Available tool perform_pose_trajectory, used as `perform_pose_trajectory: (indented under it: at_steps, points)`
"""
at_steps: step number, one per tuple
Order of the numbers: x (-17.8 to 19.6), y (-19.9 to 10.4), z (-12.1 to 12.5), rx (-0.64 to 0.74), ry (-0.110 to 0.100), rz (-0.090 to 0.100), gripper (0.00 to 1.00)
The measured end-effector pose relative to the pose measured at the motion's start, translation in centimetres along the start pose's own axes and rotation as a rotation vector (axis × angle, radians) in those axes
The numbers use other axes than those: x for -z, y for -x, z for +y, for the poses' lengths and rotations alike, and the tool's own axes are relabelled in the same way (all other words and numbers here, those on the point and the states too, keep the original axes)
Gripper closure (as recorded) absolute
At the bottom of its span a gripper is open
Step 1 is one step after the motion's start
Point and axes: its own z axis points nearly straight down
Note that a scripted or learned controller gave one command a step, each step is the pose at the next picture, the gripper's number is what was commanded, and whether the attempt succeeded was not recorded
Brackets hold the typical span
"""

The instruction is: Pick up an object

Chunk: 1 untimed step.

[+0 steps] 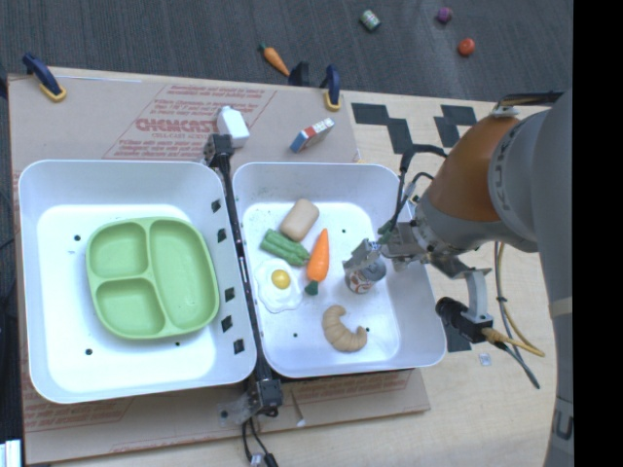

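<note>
The end effector (367, 258) hangs low in the right bin (414, 343), touching a small can (364, 278); its opening cannot be told. Risk: a glancing contact may topple the can toward the croissant (344, 329) instead of gripping it.

Place: a robotics lab test cell.
Arm: grey industrial arm with an orange band (506, 188).
Counter: flat printed cardboard sheet (185, 115) held by blue spring clamps (332, 86).
Bins: two shallow white plastic bins (29, 261).
Floor: dark grey carpet (146, 13) strewn with small toys.
</note>
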Motion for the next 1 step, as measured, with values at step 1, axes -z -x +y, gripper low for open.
perform_pose_trajectory:
  at_steps: [1]
  points:
    - [1.01,-0.03,0.03,0.003,-0.001,0.001,1.0]
